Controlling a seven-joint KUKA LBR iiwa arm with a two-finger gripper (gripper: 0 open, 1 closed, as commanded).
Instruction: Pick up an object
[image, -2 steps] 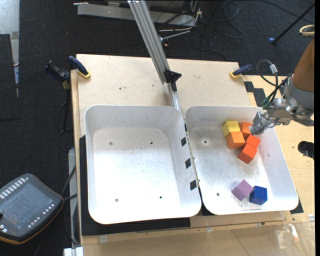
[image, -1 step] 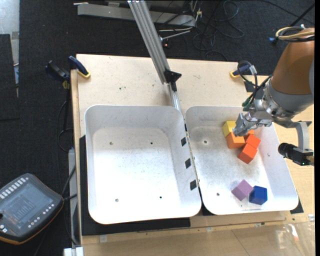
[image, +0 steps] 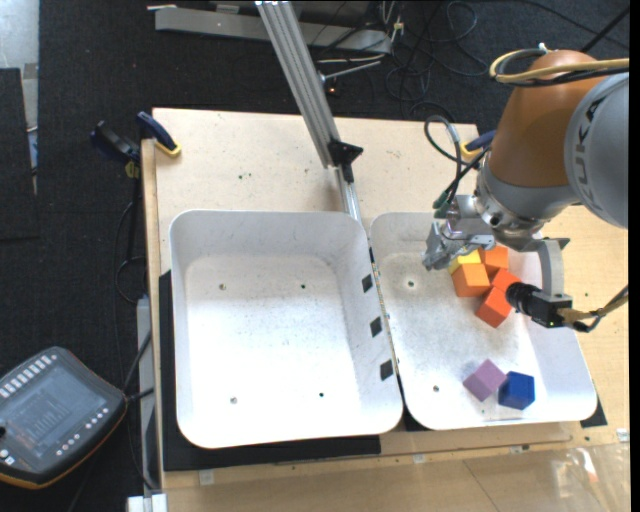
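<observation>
Dark flooring surrounds the pale wooden counter (image: 260, 160), and black cables run across the floor at the top of the view. We see two shallow white bins on the counter: the left bin (image: 190, 300) and the right bin (image: 420, 340), their inner rims touching along the centre line. A slanted aluminium rail (image: 305, 85) crosses from the top edge down to the junction of the two bins. A blue and yellow clamp (image: 155, 135) sits at the upper left corner of the counter, and a grey handheld control pendant (image: 50, 415) lies on the floor at lower left. The arm (image: 560, 130) enters from the right, its orange band above the wrist. The claw (image: 440, 255) hangs over the upper part of the right bin, just left of a cluster of blocks. We cannot tell whether the claw is released or clenched, and we see no object between its fingers. The cluster comprises a yellow block (image: 468, 263), an orange block (image: 472, 280) just below it, and a second orange block (image: 493, 306) lower and to the right; all three are touching or nearly touching. Near the lower right corner of the same bin, a purple block (image: 485, 380) lies just beside a blue block (image: 517, 390). A black fitting with a yellow cable (image: 540, 305) projects from the arm over the right bin.
</observation>
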